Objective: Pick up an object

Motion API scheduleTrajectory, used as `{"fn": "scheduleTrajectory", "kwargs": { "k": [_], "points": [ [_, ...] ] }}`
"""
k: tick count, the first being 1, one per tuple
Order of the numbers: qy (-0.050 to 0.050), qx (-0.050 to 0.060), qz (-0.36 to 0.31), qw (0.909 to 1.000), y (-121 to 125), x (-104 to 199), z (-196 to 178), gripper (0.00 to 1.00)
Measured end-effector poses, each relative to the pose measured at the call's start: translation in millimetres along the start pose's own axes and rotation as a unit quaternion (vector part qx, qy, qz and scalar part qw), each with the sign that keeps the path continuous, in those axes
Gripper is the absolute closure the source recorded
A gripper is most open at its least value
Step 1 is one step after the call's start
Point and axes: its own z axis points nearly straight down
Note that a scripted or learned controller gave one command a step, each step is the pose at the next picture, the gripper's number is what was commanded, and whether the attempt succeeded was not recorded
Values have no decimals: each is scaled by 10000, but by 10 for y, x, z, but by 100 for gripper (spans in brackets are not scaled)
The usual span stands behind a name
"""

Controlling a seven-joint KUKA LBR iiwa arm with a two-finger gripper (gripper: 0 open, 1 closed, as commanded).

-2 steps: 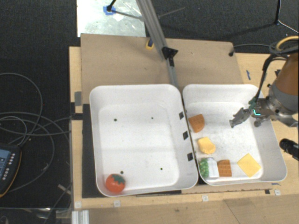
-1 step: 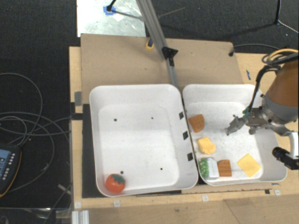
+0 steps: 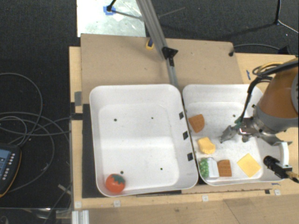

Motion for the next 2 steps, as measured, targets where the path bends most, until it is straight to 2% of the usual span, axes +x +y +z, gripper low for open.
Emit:
{"fn": "scheduleTrajectory", "kwargs": {
  "k": [1,2],
  "points": [
    [-2,-6,-1,10000,0,4,353,0],
    [-10,-37,2,10000,15,-3,227,100]
  ]
}}
